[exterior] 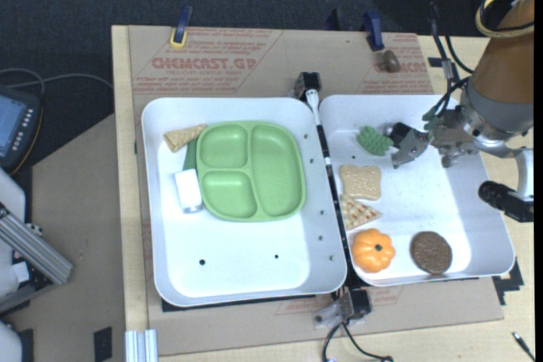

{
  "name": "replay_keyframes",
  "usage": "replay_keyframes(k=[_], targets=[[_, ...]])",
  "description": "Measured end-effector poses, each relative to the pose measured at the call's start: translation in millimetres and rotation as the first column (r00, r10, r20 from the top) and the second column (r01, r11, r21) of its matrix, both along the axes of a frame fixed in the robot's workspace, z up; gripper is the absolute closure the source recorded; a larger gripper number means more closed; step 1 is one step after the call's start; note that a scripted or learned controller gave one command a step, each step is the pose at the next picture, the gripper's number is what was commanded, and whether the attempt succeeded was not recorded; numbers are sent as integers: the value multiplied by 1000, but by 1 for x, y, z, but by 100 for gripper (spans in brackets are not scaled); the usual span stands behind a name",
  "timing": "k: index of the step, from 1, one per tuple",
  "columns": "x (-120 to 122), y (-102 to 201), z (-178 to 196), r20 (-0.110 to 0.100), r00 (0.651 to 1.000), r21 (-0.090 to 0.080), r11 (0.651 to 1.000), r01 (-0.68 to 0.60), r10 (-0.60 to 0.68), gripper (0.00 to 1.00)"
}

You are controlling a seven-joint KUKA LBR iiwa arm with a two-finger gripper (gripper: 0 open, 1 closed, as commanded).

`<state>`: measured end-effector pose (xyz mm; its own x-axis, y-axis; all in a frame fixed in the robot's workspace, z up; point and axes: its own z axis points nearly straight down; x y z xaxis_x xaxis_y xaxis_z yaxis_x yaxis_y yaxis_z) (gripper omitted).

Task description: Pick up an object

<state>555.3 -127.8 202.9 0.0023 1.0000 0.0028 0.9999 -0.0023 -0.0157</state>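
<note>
**Ana:** Nearest the camera, at the bottom of the frame, what is sitting in the right-hand shallow white plastic bin [475,182]?

**Ben:** Along its lower edge, a small orange toy pumpkin [374,250] is lying beside a round dark brown cookie-shaped disc [431,252]. Above the pumpkin, a waffle-patterned toy wedge [358,214] is lying just under a pale square cracker piece [361,181]. Higher up, a small green knobbly toy [372,140] is resting near the bin's upper left.

**Ana:** And the grey two-finger gripper [405,145]?

**Ben:** It is reaching in from the right edge of the frame, hanging just right of the green knobbly toy. Nothing is sitting between its jaws that I can see, and whether they are standing wide or narrow I cannot tell from this slant.

**Ana:** So how far along is the pick?

**Ben:** I am judging it as barely begun: every object is lying on a bin floor, none lifted. The approach looks aimed at the green toy, so the closing and the lifting are both left to do.

**Ana:** Anything in the left-hand white bin [229,267]?

**Ben:** A light green divided plastic plate [251,169] is lying there, with a tan triangular chip piece [182,136] and a small white block [188,189] at its left. All are well apart from the gripper.
</note>
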Motion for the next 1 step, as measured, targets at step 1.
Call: replay_keyframes(k=[1], targets=[[3, 0, 8, 14, 1000, -2, 1000, -2, 3, 0]])
